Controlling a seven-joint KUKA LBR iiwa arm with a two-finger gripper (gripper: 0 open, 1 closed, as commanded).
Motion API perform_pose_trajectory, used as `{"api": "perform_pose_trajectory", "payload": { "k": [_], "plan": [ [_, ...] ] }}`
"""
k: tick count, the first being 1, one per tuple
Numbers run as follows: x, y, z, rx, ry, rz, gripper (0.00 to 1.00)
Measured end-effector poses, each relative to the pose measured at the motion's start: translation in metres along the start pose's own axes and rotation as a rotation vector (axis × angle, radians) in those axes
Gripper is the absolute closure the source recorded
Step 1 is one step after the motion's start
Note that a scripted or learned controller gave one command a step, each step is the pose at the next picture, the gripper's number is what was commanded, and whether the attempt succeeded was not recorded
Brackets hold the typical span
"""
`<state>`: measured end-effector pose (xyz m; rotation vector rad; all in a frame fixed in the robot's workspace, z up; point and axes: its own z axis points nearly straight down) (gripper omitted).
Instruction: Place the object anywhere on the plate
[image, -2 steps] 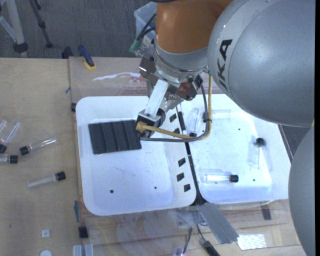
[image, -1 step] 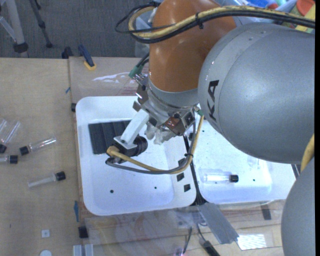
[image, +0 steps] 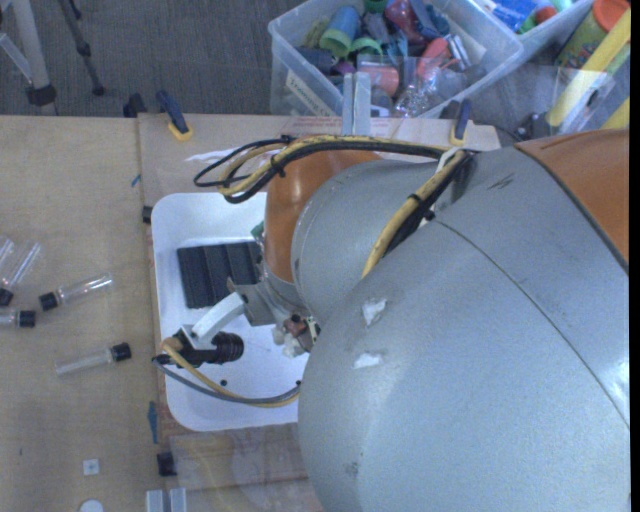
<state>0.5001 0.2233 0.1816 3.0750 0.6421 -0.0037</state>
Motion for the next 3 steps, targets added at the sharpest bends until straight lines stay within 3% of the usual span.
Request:
{"api": "perform_pose_trajectory", "payload": {
  "k": [1, 2, 3],
  "plan": [
    [-0.001, -0.003, -0.025, 0.001, -0.003, -0.379, 1.00],
    [-0.020, -0.011, -0.038, 0.003, -0.005, -0.587, 1.00],
    [0.005, 0.004, -0.115, -0.001, 0.000, -0.902, 1.00]
  ]
}}
